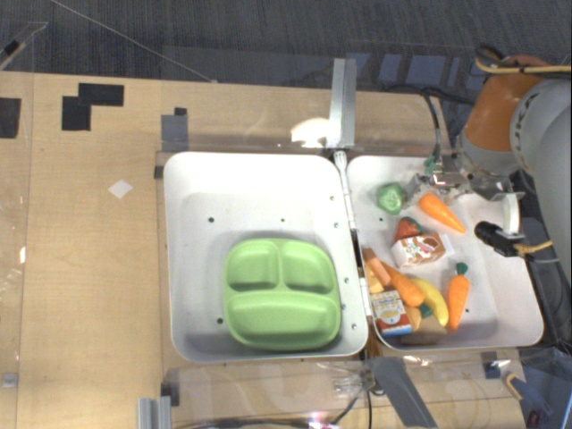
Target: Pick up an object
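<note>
The right bin holds several toy foods. A green round piece lies near its back left, with an orange carrot just right of it. A red piece and a white packet sit mid-bin. Further forward lie another carrot, a yellow banana, a long orange piece and a small printed box. My gripper hangs low at the back of this bin, just above and behind the first carrot. I see nothing held in it.
A green divided plate lies in the left bin. A metal divider post stands behind the seam between the bins. The arm and its orange band cover the right bin's back right corner.
</note>
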`<state>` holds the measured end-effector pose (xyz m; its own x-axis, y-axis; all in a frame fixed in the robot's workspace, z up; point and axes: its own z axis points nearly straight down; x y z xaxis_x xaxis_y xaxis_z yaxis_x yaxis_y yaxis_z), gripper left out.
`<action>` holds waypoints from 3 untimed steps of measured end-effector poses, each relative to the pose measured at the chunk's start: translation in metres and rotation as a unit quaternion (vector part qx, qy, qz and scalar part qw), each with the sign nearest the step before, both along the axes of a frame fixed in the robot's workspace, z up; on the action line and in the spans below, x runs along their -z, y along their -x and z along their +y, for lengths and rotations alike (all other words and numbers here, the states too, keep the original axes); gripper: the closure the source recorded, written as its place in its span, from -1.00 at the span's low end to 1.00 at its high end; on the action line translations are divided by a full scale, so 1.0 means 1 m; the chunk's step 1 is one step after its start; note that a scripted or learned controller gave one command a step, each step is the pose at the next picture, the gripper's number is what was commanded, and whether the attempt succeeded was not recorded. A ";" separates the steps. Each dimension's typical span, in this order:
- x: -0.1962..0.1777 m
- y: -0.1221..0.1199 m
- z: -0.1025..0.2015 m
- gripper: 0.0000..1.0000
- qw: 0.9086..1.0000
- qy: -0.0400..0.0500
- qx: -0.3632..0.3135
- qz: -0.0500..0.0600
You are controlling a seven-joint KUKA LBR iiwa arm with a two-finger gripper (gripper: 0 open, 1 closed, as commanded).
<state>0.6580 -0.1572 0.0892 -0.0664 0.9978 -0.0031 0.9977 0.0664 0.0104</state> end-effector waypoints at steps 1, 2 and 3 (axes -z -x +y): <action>-0.073 0.066 0.027 -1.00 1.000 -0.001 0.009 0.002; -0.017 0.035 0.007 -1.00 1.000 0.003 0.006 -0.009; -0.070 -0.013 0.013 -1.00 0.998 0.000 -0.059 0.001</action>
